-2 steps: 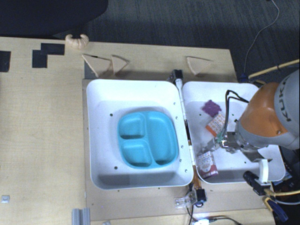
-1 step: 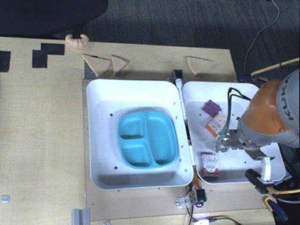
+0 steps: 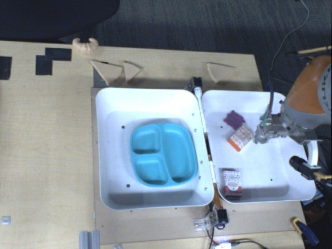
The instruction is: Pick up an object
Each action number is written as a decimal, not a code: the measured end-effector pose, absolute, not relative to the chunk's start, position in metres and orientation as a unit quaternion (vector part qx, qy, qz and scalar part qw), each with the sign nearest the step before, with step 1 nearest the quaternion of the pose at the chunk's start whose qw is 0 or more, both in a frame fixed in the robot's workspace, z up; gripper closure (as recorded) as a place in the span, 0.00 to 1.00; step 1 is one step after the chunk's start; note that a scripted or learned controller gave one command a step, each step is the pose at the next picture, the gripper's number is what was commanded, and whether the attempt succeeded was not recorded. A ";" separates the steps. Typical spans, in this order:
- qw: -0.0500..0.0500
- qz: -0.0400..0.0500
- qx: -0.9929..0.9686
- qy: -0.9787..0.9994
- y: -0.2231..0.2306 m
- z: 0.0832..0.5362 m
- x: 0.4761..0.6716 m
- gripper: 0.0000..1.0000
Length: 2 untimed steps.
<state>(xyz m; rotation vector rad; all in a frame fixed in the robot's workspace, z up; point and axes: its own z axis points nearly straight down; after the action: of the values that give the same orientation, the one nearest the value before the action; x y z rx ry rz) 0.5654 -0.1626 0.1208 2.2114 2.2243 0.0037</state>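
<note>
Down at the 6 o'clock edge of the bench there's a tangle of wires and a small clear connector sitting just past the gap between the two bins. Bench itself is pale, matte wood-looking board with a few dark rectangular cutouts up at 10 o'clock.

Left bin is shallow, glossy white plastic with rounded corners, and it holds a turquoise divided plate — smooth, squarish with soft corners, three compartments, lying flat pretty much dead centre.

Right bin is the same white plastic. Three things in it:
- a small boxy pack with a red-and-white printed face and a dark base, at 7 o'clock of the bin, right against the near wall
- a small orange-and-white carton, rectangular and tilted on a diagonal, around the bin's 10 o'clock
- a dark purple lump, soft-looking and irregular, just beside the carton at its 11 o'clock

The gripper comes in from 3 o'clock on the grey arm with its orange band, metal tip low over the right bin, just to the 3 o'clock side of the carton. Nothing is visibly between its fingers, and honestly I can't tell if they're spread or closed — too small and blurry.
</note>
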 end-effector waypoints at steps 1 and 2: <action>0.001 0.001 0.705 0.709 -0.162 0.120 0.565 0.00; 0.001 0.001 0.706 0.708 -0.147 0.089 0.514 0.00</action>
<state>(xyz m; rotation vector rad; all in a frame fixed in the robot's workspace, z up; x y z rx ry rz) 0.5139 -0.1469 0.0887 2.2169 2.2222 0.0043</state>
